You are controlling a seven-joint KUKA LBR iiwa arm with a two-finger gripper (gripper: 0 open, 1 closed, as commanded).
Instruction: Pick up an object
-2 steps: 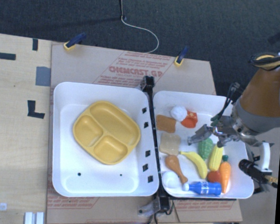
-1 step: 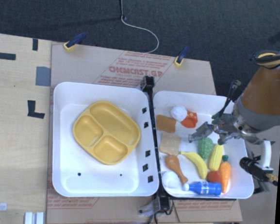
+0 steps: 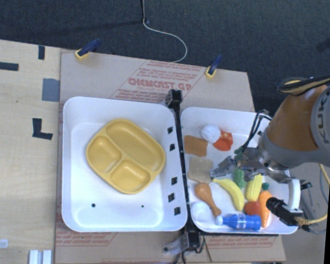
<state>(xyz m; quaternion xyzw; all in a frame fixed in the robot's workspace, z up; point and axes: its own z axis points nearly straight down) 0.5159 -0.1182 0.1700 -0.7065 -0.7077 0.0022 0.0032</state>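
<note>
My gripper point(image 3: 222, 169) hangs over the middle of the right bin point(image 3: 244, 117), its fingers open with nothing between them. Its tips sit just right of a beige slice point(image 3: 199, 169) and above a yellow banana point(image 3: 232, 192). A green piece point(image 3: 239, 177) and a corn cob point(image 3: 254, 187) lie right beside the wrist. Elsewhere in this bin are a brown bread slice point(image 3: 195, 145), a white ball point(image 3: 210, 133), a red-orange piece point(image 3: 224, 140), a drumstick point(image 3: 207, 196), a blue bottle point(image 3: 240, 222) and a tomato point(image 3: 253, 209).
The left bin point(image 3: 71, 149) holds a yellow divided plate point(image 3: 125, 155). A black divider point(image 3: 177, 158) runs between the bins. The arm's orange band point(image 3: 295, 120) covers the right bin's right side. Clamps point(image 3: 87, 47) pin the cardboard at the back.
</note>
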